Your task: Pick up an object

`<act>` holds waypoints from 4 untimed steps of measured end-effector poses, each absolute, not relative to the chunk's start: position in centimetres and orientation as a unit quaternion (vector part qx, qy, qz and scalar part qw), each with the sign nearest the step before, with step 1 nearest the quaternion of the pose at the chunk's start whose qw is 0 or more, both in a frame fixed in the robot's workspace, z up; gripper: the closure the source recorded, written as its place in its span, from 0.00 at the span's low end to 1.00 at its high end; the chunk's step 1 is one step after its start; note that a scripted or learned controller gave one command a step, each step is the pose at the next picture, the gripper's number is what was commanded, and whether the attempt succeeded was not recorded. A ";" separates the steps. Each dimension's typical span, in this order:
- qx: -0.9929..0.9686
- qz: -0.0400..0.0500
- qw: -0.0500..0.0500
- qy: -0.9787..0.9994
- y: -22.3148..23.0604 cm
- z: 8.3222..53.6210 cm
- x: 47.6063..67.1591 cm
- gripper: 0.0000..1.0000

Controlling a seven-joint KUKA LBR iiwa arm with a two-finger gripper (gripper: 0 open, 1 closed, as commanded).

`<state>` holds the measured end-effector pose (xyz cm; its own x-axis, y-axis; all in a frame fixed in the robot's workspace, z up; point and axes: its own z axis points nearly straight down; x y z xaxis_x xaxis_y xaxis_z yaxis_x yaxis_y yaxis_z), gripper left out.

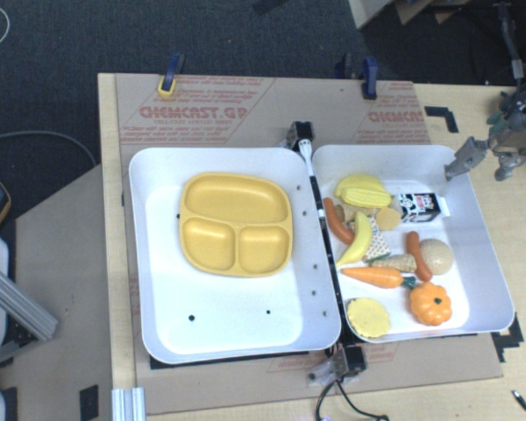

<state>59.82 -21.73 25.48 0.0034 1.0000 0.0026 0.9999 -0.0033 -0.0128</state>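
Observation:
The right bin [482, 235] holds a heap of toy food: a banana [358, 239], a yellow corn-like piece [364, 191], an orange sausage [337, 220], a carrot [373, 276], an orange pumpkin [430, 305], a beige ball [436, 255], a yellow disc [369, 317] and a small black-and-white carton [416, 205]. My gripper [485, 162] hangs over that bin's far right corner, open, with nothing between its fingers. It is well to the right of the carton and apart from all the food.
The left bin [158, 279] holds a yellow divided plate [237, 224]. A black divider clip [302, 134] sits at the far end between the bins. Blue and yellow clamps [368, 75] hold the cardboard base at the back edge.

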 end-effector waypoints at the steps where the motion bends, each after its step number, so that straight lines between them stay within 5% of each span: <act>1: -0.707 0.000 -0.001 -0.707 -21.6 26.3 60.1 0.00; 3: -0.707 0.001 0.003 -0.707 -21.7 13.9 60.8 0.00; 4: -0.706 -0.004 -0.005 -0.708 -21.8 10.9 61.3 0.00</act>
